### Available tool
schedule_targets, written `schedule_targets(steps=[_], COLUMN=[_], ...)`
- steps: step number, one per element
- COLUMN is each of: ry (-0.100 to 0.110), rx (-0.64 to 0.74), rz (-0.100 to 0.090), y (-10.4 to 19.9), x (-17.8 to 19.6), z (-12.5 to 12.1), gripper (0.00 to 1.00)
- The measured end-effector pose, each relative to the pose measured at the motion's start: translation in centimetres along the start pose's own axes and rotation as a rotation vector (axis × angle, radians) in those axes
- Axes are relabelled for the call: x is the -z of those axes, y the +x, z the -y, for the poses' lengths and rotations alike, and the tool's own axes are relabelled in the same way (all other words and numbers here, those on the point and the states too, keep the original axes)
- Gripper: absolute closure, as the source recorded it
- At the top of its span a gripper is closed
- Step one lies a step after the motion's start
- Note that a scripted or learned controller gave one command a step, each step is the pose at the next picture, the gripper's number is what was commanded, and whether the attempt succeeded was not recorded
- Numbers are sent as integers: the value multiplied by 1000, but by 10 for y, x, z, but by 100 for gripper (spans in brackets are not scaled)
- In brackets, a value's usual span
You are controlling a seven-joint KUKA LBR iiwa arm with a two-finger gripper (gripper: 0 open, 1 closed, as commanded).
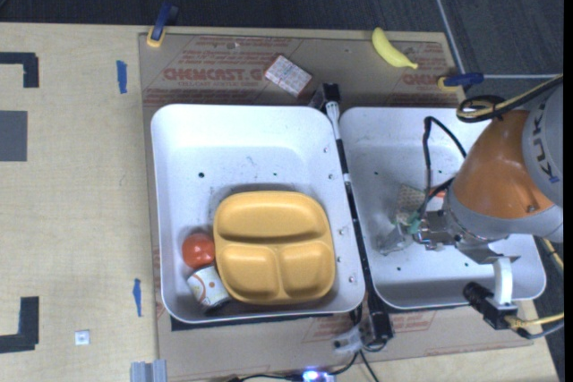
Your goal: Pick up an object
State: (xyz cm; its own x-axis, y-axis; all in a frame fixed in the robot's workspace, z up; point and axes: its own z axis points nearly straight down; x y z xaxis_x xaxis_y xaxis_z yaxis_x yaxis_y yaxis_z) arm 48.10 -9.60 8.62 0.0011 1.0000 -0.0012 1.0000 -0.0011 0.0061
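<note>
In the right bin (385, 134), my gripper (397, 234) reaches in from the right, low over the floor near the bin's middle. A small tan and speckled object (410, 196) lies just above it, partly covered by the wrist. The left bin (179, 139) holds a yellow divided tray (273, 244), a red ball (198, 249) at the tray's left, and a small white and orange object (208, 285) below the ball.
A yellow banana (392, 48) and a small patterned packet (287, 75) lie on the cardboard behind the bins. Blue clamps (162, 21) hold the cardboard's corners. Black cables (434, 148) loop over the right bin near the arm.
</note>
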Motion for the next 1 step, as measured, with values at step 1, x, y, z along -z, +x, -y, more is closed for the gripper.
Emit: schedule_targets(steps=[1], ry=[0], rx=[0], rz=[0], y=[1], x=[0], z=[0], gripper=[0])
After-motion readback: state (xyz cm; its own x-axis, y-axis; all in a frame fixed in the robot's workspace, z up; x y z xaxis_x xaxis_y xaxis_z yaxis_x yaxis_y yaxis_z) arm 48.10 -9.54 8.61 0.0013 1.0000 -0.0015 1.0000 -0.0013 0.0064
